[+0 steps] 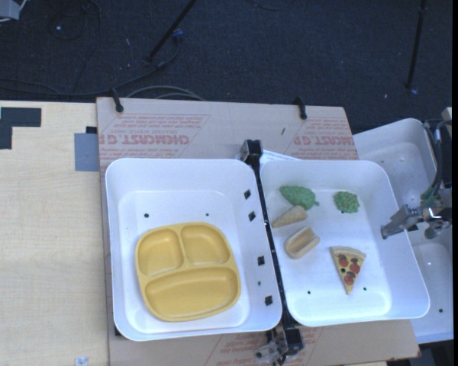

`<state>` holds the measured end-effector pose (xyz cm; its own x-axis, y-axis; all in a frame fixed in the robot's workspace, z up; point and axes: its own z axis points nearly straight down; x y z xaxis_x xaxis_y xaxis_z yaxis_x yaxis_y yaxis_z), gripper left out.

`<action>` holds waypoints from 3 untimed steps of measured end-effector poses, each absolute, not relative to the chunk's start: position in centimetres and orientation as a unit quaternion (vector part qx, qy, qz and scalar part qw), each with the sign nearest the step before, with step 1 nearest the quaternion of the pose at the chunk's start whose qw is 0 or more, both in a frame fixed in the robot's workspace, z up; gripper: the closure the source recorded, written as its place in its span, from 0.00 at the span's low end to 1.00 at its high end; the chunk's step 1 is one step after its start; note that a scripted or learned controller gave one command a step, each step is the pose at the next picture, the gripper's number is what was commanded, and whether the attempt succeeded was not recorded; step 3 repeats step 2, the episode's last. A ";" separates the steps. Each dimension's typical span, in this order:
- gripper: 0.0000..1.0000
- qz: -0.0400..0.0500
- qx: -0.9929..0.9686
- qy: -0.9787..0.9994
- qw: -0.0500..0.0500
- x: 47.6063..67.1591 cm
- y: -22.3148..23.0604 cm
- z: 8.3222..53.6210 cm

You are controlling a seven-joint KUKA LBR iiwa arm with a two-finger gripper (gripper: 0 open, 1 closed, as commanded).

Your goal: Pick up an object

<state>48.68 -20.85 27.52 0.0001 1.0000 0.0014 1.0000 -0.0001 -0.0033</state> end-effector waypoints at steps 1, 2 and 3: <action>0.00 0.002 -0.707 -0.707 0.004 48.6 -20.6 21.1; 0.00 0.001 -0.707 -0.707 0.004 48.1 -20.1 16.6; 0.00 0.001 -0.707 -0.707 0.004 48.1 -20.1 16.6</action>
